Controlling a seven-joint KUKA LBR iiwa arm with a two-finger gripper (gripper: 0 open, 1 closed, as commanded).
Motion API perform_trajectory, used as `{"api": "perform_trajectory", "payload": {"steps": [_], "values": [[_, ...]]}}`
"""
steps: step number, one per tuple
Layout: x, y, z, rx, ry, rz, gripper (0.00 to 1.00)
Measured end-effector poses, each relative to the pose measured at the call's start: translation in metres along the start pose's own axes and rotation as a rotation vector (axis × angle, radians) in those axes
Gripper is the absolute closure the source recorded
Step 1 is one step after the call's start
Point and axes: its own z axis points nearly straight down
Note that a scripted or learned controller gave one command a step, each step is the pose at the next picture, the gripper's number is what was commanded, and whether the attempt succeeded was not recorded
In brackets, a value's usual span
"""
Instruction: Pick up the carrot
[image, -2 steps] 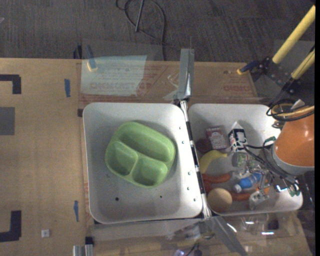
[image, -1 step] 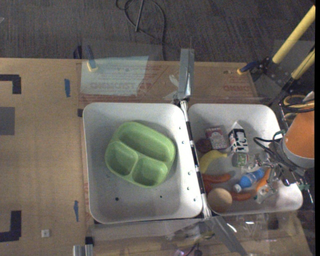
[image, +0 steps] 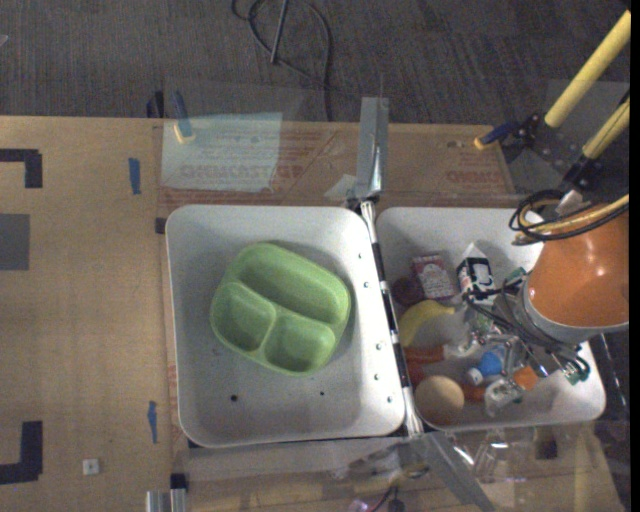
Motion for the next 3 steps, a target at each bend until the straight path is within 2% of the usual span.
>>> {"api": "perform_trajectory", "payload": {"steps": [1, 2, 3], "values": [[0.011, -0.064, -0.006, 0.003, -0.003, -0.113, 0.00], [0.008, -0.064, -0.017, 0.004, -0.010, -0.110, 1.00], [0.034, -0.088, -0.064, 0.002, -0.003, -0.343, 1.00]]}}
